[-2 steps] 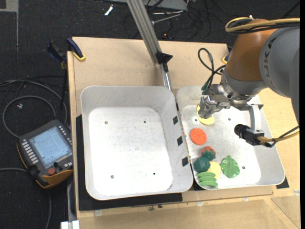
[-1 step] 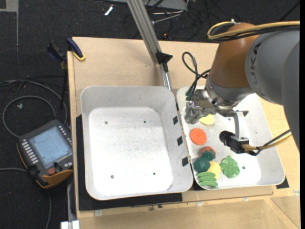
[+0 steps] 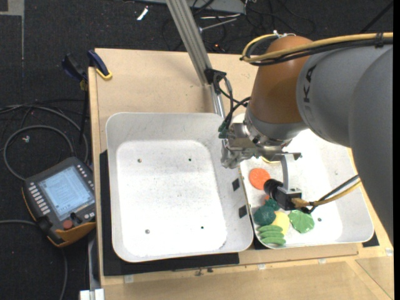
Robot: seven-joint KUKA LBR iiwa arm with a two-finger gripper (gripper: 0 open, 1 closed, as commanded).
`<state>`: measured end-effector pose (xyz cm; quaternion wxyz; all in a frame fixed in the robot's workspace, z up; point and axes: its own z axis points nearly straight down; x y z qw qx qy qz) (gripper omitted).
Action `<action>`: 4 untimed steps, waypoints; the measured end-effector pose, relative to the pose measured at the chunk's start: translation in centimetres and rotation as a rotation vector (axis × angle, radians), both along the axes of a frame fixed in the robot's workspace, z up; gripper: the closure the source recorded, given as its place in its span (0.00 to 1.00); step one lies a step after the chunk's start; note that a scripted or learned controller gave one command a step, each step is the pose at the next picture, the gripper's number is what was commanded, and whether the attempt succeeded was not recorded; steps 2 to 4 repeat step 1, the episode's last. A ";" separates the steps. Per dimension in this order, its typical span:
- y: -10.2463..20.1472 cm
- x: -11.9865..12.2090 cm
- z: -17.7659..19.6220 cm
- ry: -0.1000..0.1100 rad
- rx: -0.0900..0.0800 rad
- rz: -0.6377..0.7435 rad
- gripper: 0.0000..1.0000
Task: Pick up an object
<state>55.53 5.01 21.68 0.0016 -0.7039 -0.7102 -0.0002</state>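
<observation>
While the arm [image 3: 294, 99] hangs over the right bin [image 3: 337, 195], orange, yellow and green objects [image 3: 264, 215] lie clustered in its near-left corner; whether the jaws are open I cannot tell.

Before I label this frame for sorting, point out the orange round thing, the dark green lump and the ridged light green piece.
orange round thing [image 3: 258, 177], camera view, middle of its top
dark green lump [image 3: 264, 216], camera view, its middle
ridged light green piece [image 3: 272, 234], camera view, its middle ridge
</observation>
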 end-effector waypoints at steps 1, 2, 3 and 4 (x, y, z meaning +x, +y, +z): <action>4.4 0.3 2.2 -0.004 -0.001 -0.001 1.00; 4.4 0.3 2.2 -0.004 -0.001 -0.001 1.00; 4.4 0.3 2.2 -0.004 -0.001 -0.001 1.00; 4.4 0.3 2.2 -0.004 -0.001 -0.001 1.00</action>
